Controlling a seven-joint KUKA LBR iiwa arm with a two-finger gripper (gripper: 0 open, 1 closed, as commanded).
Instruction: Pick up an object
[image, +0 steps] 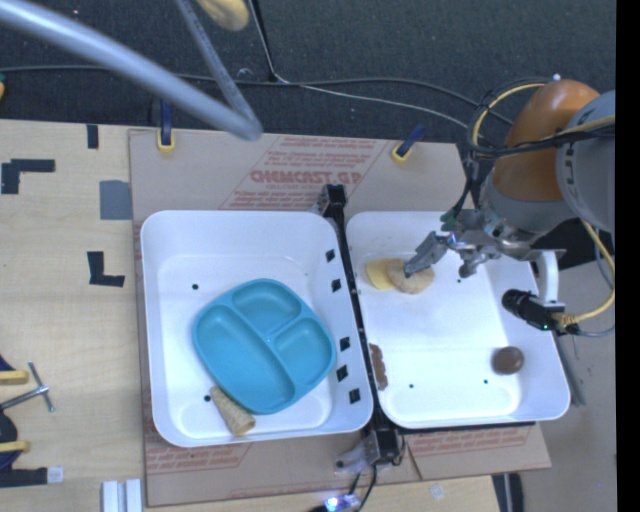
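- The gripper (443, 257) sits low in the right bin (440, 395), its fingers spread, one finger touching a yellow-and-tan food piece (398, 276).
- A small brown ball (507, 360) lies toward 4 o'clock of that bin.
- In the left bin (170, 260), a blue divided plate (263, 345) lies with a tan cork-like piece (231, 411) at its 7 o'clock.

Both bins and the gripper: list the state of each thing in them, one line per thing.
blue divided plate: lying flat in the left bin, right way up.
cork-like piece: lying on its side at the plate's lower edge.
yellow piece: lying in the right bin.
tan piece: beside the yellow piece, under the gripper.
brown round object: resting alone, lower right.
gripper: fingers spread, one tip at the tan piece, nothing lifted.
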